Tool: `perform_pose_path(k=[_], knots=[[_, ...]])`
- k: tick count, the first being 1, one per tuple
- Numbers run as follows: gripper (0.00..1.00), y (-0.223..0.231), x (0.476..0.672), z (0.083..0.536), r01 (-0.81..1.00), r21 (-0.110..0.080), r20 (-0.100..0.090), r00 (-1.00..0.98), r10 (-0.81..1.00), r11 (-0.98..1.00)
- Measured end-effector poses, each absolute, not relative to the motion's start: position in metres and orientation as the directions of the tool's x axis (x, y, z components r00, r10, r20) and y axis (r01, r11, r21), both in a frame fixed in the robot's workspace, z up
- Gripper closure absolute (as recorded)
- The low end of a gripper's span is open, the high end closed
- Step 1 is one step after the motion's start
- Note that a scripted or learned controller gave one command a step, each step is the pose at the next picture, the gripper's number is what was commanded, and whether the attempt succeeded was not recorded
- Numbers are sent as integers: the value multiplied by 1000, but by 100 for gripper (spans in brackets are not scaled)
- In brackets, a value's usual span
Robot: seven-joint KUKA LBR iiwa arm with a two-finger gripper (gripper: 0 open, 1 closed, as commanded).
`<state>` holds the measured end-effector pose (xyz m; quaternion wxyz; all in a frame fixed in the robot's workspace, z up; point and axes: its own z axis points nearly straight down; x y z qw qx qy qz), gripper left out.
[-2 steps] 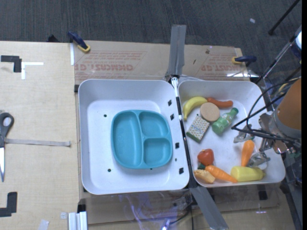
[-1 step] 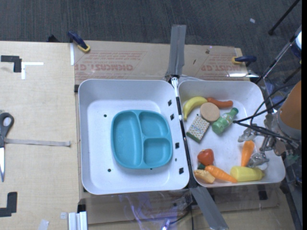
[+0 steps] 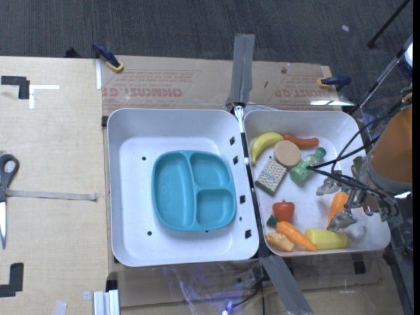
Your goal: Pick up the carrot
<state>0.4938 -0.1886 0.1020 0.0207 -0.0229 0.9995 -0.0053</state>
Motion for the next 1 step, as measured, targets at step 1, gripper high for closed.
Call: perform_pose_path(k=[1], knots=[[0,-221,489,98,190,-1,-25,-981,190,982]])
